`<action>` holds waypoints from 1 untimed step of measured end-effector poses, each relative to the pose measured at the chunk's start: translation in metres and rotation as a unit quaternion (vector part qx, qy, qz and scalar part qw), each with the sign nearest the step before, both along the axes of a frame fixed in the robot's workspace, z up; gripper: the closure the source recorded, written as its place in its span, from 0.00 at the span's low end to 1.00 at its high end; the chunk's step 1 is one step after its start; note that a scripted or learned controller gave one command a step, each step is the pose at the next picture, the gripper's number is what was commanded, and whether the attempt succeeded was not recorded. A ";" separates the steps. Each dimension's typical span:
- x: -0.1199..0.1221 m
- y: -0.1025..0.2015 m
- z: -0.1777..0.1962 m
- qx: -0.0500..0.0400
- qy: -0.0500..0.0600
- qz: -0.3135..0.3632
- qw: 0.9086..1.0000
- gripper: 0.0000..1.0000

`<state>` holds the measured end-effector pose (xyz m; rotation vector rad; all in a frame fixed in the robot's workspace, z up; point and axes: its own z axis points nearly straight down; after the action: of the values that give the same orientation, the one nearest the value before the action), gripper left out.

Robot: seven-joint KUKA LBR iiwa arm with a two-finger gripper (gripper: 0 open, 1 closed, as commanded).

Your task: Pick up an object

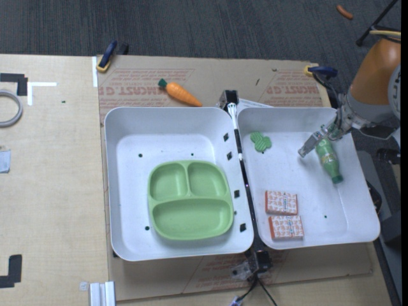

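My gripper [318, 143] hangs over the right bin [357, 225], near its far right side. A green bottle [329, 160] lies at a slant directly below it, with the cap end pointing to the front right. The bottle's upper end meets the gripper, and I cannot make out whether it is gripped. In the same bin, a small green toy [260, 142] rests near the far left, and two orange-and-white boxes [281, 203] [285, 228] sit side by side at the front.
The left bin [121, 171] holds a green divided plate [190, 199]. A toy carrot [181, 93] lies on the cardboard behind the bins. The arm's orange band [376, 69] stands at the right edge.
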<state>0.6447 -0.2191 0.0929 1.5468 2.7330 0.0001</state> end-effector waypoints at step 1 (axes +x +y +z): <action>0.001 0.000 0.010 0.000 -0.002 -0.001 1.000 1.00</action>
<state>0.6455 -0.2192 0.1033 1.5475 2.7287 0.0014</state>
